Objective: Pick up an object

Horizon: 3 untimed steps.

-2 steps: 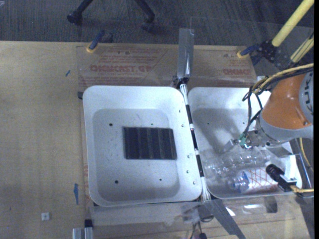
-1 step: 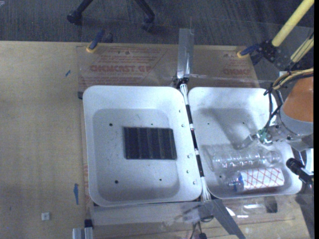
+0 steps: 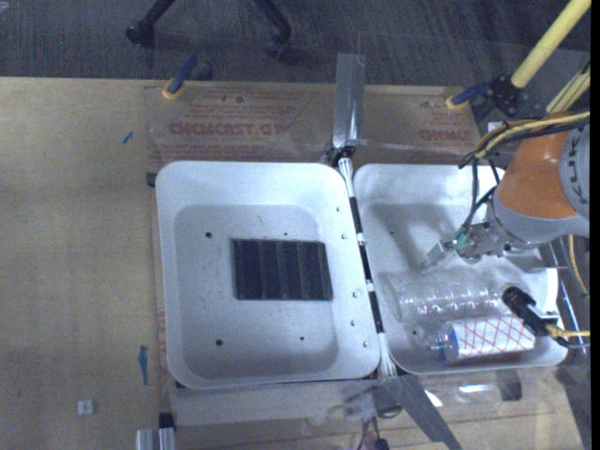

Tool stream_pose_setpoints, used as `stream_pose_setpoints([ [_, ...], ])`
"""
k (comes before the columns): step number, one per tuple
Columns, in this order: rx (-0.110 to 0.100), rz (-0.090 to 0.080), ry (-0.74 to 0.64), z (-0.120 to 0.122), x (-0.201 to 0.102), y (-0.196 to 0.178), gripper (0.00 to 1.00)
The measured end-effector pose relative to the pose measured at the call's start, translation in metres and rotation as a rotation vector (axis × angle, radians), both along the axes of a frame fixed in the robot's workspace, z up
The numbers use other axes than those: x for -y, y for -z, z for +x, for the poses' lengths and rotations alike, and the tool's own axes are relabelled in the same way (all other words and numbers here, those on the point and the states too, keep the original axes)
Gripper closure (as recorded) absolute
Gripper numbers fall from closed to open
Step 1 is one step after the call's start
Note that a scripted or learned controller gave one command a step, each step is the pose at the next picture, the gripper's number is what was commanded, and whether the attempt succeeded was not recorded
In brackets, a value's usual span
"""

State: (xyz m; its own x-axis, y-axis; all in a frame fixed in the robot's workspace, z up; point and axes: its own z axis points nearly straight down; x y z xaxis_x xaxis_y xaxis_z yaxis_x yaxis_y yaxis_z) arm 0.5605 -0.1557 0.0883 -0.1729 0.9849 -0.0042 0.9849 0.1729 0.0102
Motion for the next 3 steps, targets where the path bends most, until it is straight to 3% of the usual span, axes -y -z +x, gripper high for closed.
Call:
stream_pose_setpoints([
  [1, -0.002, 0.002, -0.009, 0.052, -0.045, 0.000, 0.00],
  [2, -0.006, 0.001, 0.011, -0.031, 0.028, -0.055, 0.00],
  [3, -0.006, -0.002, -0.211, 0.022, 0.044, -0.078, 0.00],
])
